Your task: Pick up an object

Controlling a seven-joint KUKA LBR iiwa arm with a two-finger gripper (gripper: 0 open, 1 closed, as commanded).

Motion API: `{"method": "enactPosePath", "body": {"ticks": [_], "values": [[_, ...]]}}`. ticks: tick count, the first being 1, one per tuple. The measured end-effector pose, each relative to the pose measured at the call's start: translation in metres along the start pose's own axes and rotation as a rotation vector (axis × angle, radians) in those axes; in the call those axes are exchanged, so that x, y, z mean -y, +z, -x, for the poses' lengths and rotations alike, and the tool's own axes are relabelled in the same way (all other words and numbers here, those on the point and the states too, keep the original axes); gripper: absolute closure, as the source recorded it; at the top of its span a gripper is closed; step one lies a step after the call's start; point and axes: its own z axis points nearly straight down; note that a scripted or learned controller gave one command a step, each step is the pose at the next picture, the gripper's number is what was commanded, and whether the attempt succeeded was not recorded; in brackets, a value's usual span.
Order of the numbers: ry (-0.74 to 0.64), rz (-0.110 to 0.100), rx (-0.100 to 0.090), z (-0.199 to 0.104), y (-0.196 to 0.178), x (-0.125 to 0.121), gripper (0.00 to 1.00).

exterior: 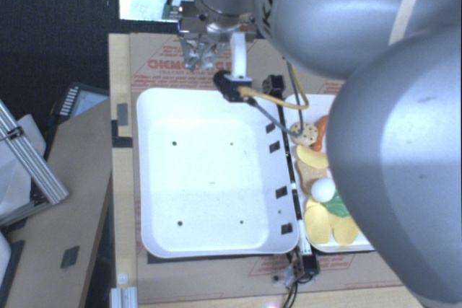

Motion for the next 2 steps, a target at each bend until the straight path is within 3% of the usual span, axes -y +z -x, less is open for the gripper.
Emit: {"method": "enactPosePath", "body": {"ticks": [2], "values": [[0.0,-0.001,0.0,0.0,0.0,0.0001,1.0]]}}
